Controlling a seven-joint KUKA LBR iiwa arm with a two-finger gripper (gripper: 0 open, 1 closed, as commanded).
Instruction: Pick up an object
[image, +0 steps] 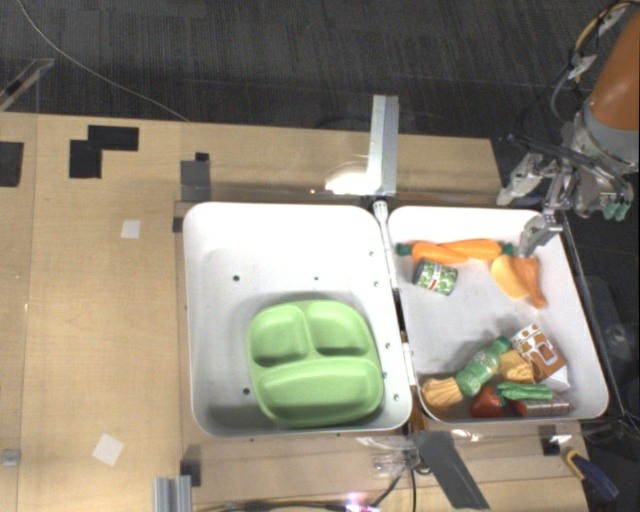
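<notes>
So the grey arm with the orange band comes in from the upper right, and its two-finger gripper (537, 232) hangs over the back right corner of the right white shallow bin (590, 330). Honestly can't tell how the jaws stand from this angle, and there's nothing visibly between them.

Right below it sits a yellow-orange plastic toy vegetable (516, 276), just beside the tip of the gripper; whether they're touching I can't make out. A long orange toy carrot (455, 249) lies along the back wall of that bin, with a small green can with a red-and-white label (436, 276) tipped on its side just in front of it.

The front right corner of the bin has a pile of toy food: a green bumpy corn-like piece (481, 366), a brown-and-white patterned box (537, 349), a tan round piece (441, 392), something red (488, 402) and a green-and-brown stick-shaped item (530, 393), all crowded together.

The left white shallow bin (230, 250) holds a light green plastic divided tray (314, 363) toward the front. Both bins sit on a pale wooden tabletop (90, 330).
</notes>
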